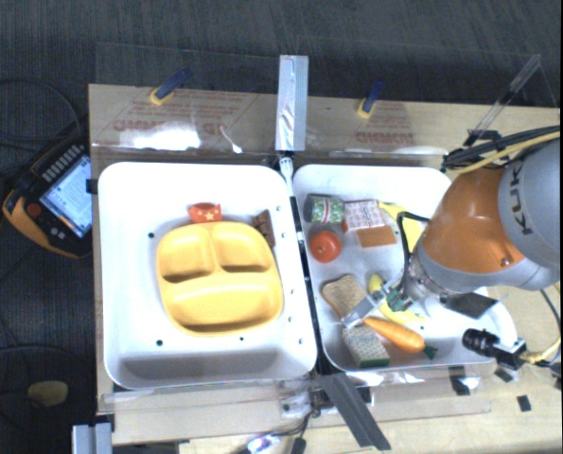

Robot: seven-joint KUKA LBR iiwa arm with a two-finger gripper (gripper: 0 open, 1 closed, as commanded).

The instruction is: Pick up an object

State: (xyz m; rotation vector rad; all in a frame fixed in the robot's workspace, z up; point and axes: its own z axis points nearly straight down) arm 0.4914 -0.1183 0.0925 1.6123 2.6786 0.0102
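The gripper (pixel 392 300) reaches down into the right bin (pixel 431 180) among a crowd of toy food, its tip close over a small yellow piece (pixel 377 283) and just above a carrot (pixel 395 333); whether anything is caught there cannot be told from this angle, since the arm's orange band (pixel 466 233) and grey wrist hang over the spot. Just beside the tip on the left lies a slice of bread (pixel 343 294), with a green-speckled block (pixel 365 346) below it, touching the carrot's thick end. Further up the bin sit a tomato (pixel 325 245), a green can (pixel 325 210), a pink-and-white box (pixel 361 214) and an orange slab (pixel 377 236). The left bin (pixel 130 348) holds a yellow divided tray (pixel 219 277), with a red piece (pixel 204 213) and a brown piece (pixel 263 224) at its upper edge. The risk here appears to be the crowding: with the yellow piece, bread and carrot packed so near one another, a closing grasp could nudge a neighbour aside, pinch two items at once, or slip off the carrot's tapered, rounded body and come up with nothing.
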